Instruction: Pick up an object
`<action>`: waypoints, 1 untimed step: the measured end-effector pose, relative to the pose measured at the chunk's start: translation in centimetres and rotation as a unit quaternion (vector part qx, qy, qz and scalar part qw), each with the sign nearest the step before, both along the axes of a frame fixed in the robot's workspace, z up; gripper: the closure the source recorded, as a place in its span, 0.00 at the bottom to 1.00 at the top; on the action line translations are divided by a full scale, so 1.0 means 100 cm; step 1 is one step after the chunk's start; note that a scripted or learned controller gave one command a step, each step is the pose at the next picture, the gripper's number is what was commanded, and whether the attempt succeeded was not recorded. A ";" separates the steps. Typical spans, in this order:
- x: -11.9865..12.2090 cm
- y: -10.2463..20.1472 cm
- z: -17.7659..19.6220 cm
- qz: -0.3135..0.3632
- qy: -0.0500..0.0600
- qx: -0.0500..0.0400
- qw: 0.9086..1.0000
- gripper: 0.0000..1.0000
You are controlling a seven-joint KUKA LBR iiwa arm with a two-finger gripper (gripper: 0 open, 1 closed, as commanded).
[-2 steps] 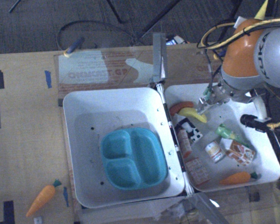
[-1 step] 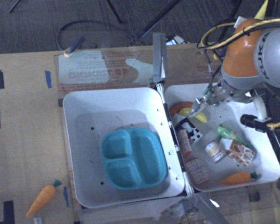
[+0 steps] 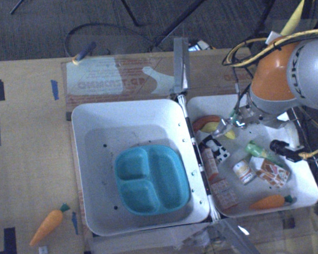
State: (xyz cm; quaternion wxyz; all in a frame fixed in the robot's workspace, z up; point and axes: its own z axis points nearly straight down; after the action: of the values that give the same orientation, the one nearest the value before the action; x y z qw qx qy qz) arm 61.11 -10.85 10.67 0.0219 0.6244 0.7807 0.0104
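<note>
— Several small things crowd the right bin (image 3: 312,191), and the task names none of them, so any could be the pick. Nearest the gripper (image 3: 231,122) are a yellow piece (image 3: 212,126) and a red-brown piece (image 3: 205,119) in the bin's far left corner.

— Which way do they run?

— Both long axes lie roughly left-right across the view, the yellow one just beside the red-brown one. The orange carrot (image 3: 270,201) by the near wall also lies left-right, its green end to the right.

— Is the gripper holding anything?

— I cannot tell; it is small and blurred under the wrist, and nothing is visible between its tips.

— And the rest?

— A blue divided tray (image 3: 150,179) sits flat in the left bin (image 3: 90,156). Another carrot (image 3: 46,225) lies outside on the bench (image 3: 25,161), slanting, leaf up-right. I judge the arm leans over that corner simply to reach the nearest items.
</note>
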 end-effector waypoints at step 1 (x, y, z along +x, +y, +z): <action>0.002 0.001 0.011 -0.001 -0.003 0.001 1.000 1.00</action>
State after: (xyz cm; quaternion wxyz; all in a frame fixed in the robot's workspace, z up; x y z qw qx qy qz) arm 61.31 -10.77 11.74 0.0236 0.6252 0.7800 0.0134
